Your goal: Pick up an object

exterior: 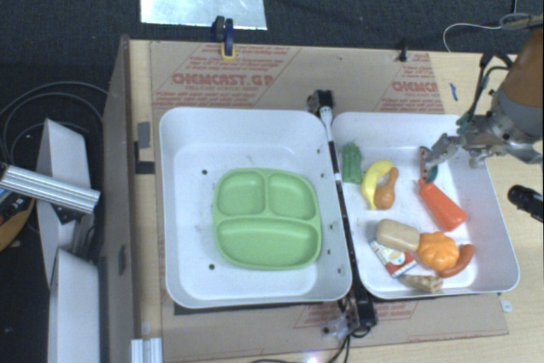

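Gripper [433, 155] seen over right bin [493, 208], above carrot [442, 205]; nothing held; finger state cannot be told. Green plate [267, 218] in left bin [183, 183].

Cardboard-covered bench [255, 68] bearing two white bins [183, 140] [501, 259] side by side.

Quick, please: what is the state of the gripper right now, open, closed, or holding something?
Gripper: cannot be told; it sits over the right bin, just above the carrot.
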